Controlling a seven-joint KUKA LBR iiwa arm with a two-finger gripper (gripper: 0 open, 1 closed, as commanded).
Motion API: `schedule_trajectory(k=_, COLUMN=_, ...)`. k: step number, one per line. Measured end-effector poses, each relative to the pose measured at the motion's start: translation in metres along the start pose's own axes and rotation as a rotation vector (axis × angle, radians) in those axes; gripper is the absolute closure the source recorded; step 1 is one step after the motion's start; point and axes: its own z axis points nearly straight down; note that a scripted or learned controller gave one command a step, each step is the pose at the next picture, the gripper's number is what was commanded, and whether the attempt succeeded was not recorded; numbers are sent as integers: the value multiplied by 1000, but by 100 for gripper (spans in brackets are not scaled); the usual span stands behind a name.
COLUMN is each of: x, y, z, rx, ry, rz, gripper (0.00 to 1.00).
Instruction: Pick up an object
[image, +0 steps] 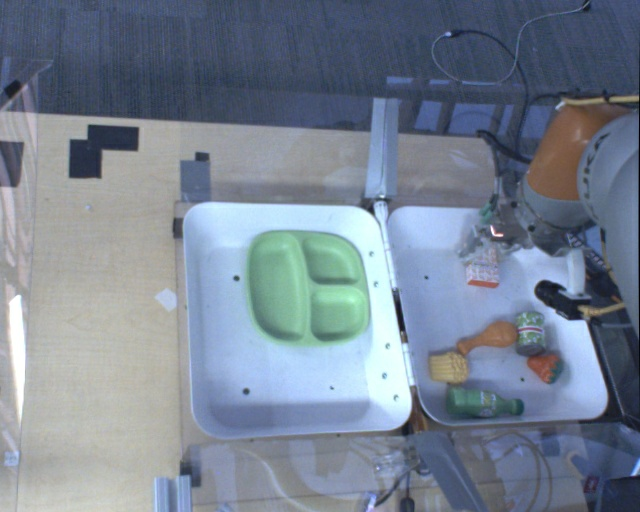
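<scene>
My gripper (497, 228) is over the back of the right bin (580, 405), reaching in from the right below the orange band. A small white and red packet (483, 266) with a crumpled silvery top sits right under it, its top edge meeting the gripper's tip. Nearer the front of the same bin lie an orange drumstick-shaped toy (490, 338), a yellow corn cob (449, 367), a green bottle (482, 403) on its side, a small green can (530, 331) and a red-orange piece (543, 368).
The left bin (215, 400) holds a green divided plate (306, 285). A metal divider (382, 150) runs between the bins at the back. A black part of the arm (562, 298) hangs over the right bin's right side.
</scene>
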Motion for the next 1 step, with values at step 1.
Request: schedule_trajectory(k=1, x=51, y=16, z=-84, rx=6, ry=3, rz=17, gripper=100)
